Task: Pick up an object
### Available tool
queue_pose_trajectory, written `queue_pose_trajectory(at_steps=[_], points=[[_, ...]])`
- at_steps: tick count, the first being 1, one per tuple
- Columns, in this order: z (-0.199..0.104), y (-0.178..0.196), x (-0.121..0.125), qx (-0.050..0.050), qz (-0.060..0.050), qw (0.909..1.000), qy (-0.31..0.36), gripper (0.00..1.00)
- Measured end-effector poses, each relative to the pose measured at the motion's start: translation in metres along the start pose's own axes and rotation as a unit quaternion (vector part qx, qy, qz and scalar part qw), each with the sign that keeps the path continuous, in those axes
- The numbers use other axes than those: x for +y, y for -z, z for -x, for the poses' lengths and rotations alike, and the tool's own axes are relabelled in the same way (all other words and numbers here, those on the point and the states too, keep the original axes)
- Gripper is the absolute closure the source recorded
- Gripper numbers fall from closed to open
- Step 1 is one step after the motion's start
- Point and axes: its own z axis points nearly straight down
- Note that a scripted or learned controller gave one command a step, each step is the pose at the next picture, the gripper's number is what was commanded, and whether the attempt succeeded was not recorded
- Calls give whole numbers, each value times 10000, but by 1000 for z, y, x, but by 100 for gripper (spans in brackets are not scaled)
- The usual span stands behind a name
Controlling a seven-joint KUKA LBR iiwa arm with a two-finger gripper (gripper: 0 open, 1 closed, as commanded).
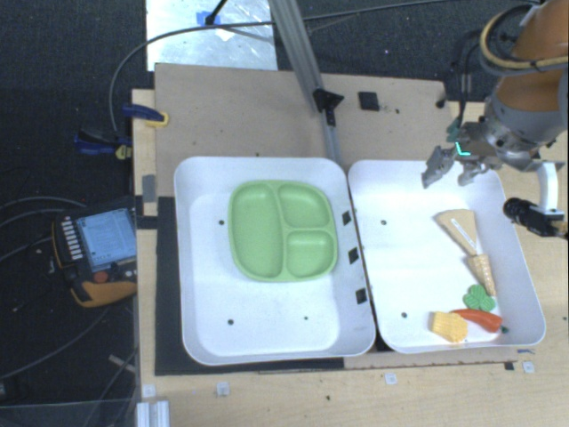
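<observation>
My gripper hangs over the far right part of the right bin, its two fingers spread apart with nothing between them. Below it in that bin lie a tan wedge, a ridged cone, a green leafy piece, a red-orange carrot-like piece and a yellow corn piece. The wedge lies a short way in front of the fingers, apart from them.
The left bin holds a green divided plate. A grey pole slants across the back of the bench. Cables, clamps and a blue box lie off the bench at the left.
</observation>
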Motion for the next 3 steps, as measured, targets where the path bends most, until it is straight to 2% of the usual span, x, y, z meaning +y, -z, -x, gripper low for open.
queue_pose_trajectory(at_steps=[1, 3], points=[[0, 1, 0, -1, 9, 10000, 2, 0], [7, -96, 10, -2, -8, 10000, -13, 0]])
